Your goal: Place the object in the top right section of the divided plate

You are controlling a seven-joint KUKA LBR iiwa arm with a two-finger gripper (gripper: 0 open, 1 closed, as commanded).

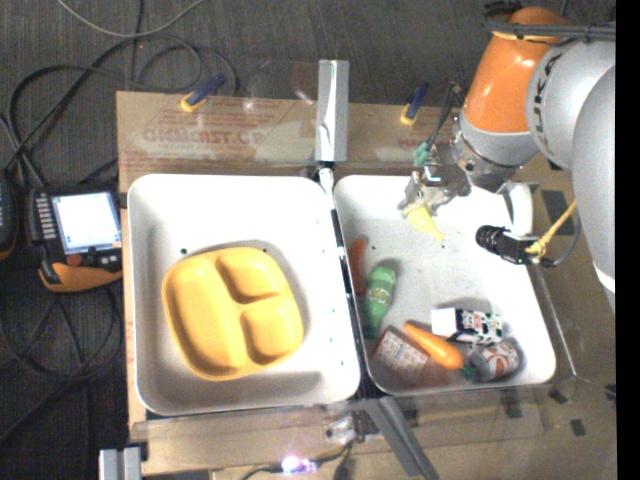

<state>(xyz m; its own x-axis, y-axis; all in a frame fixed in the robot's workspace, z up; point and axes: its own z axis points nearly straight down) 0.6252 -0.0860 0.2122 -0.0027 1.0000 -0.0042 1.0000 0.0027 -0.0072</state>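
A yellow divided plate lies in the left bin; its top right section has nothing in it. My gripper hangs over the far part of the right bin. It is shut on a small pale yellow piece that sticks out below the fingertips. The piece is well to the right of the plate, across the wall between the two bins.
In the right bin lie a green bottle, a carrot, a brown packet, a can, a small white and black item and a thin red item by the dividing wall. A handheld screen sits left of the bench.
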